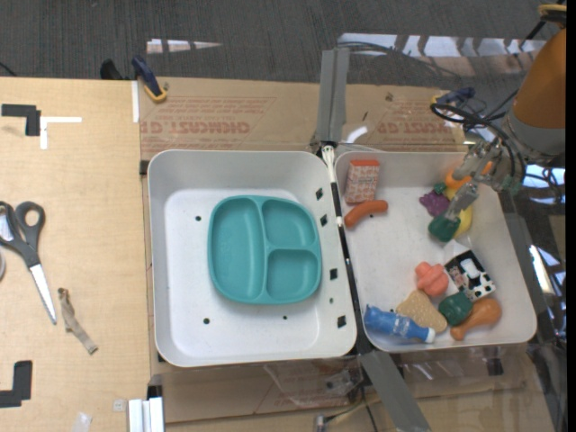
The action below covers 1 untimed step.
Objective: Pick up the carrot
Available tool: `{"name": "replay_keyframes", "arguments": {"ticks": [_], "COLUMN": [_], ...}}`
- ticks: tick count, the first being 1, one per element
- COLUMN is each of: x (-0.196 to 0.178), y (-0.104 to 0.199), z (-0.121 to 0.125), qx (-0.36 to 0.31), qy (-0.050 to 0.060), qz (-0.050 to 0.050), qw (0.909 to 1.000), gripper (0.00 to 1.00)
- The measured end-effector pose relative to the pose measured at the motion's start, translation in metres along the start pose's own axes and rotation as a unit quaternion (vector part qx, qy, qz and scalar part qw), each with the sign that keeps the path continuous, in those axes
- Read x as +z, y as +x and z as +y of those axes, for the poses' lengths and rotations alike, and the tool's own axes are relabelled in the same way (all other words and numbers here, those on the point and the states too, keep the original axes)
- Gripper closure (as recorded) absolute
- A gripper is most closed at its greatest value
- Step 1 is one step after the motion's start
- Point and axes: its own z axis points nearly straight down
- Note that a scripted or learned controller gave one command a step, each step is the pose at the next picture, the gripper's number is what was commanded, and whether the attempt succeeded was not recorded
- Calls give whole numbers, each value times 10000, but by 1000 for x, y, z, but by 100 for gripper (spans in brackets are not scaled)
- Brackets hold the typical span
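Observation:
My gripper [464,198] hangs over the upper right part of the right bin [396,268], reaching in from the right edge. Right under it lies a tight cluster: a purple piece [435,202], a dark green piece [443,230] and a yellow piece [465,221]. A small orange piece [456,182], which may be the carrot, peeks out beside the gripper and is mostly hidden by it. I cannot tell whether it is touched or held.
The right bin also holds an orange-red sausage [366,211], a pink box [363,180], a blue bottle [398,326], a pink toy [432,279], a black-and-white item [471,274] and an orange-brown drumstick [481,314]. A teal divided plate [265,250] lies in the left bin [180,313]. Scissors [30,246] lie far left.

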Motion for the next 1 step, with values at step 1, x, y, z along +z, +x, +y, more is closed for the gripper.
{"name": "replay_keyframes", "arguments": {"ticks": [1], "x": [30], "y": [-1], "z": [7], "qx": [731], "qy": [-10], "qz": [100], "qw": [9973], "gripper": [0]}}
